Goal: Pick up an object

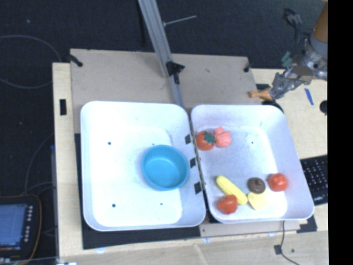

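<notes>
My tool [278,88] sits above the desk [231,81] just beyond the far right corner of the right bin [276,120]. Whether it is released or clenched, I cannot tell; a small orange-brown item [258,94] lies just beside it. In the right bin: a red tomato-like piece [205,140] touching a pink piece [223,137], a yellow banana [230,186], a red piece [227,204], a brown round piece [256,185], a pale yellow piece [257,201], another red piece [277,181]. The left bin [110,126] holds a blue bowl [165,167].
</notes>
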`<state>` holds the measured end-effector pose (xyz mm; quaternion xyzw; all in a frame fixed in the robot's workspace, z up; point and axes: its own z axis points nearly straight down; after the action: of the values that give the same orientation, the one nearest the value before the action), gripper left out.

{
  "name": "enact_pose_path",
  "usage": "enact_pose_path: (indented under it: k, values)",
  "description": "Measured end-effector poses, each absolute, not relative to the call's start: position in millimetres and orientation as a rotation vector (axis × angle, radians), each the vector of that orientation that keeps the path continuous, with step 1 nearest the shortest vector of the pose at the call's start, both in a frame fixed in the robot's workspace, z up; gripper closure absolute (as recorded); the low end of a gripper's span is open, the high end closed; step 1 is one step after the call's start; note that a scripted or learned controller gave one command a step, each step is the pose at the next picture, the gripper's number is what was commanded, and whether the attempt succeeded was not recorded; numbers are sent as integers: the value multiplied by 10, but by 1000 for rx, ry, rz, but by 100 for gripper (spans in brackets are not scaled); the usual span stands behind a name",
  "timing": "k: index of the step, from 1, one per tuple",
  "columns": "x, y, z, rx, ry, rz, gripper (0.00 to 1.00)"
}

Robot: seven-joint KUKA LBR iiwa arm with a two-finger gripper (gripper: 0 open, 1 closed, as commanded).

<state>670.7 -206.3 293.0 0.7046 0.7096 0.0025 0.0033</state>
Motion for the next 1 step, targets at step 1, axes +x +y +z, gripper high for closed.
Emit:
enact_pose_path:
  k: [1]
  values:
    - [6716,-1536,2983,2214,2231,2,100]
